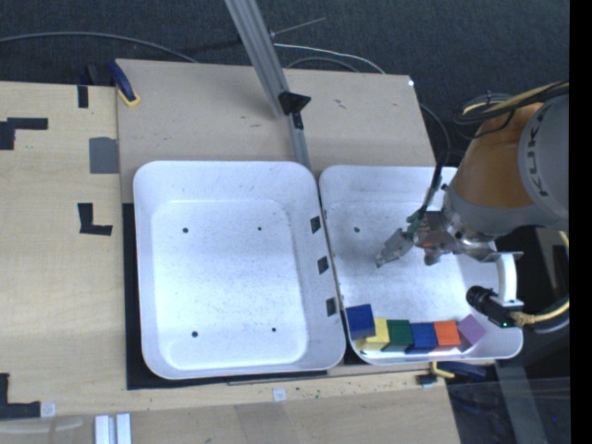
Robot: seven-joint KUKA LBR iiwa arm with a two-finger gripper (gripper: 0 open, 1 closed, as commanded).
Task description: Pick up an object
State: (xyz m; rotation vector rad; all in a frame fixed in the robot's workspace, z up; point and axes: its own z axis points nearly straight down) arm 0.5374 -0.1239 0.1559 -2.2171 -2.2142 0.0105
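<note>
The end effector (pixel 393 250) hangs above bare bin floor; whether released or clenched, I cannot tell. Blocks (pixel 407 333) lie below it: descend squarely over one.

Both white bins (pixel 227 178) looked like smooth, speckled plastic. The bench (pixel 55 248) appeared as pale matt wood. The slanted rail (pixel 254 35) was seen as dull ribbed metal.
</note>
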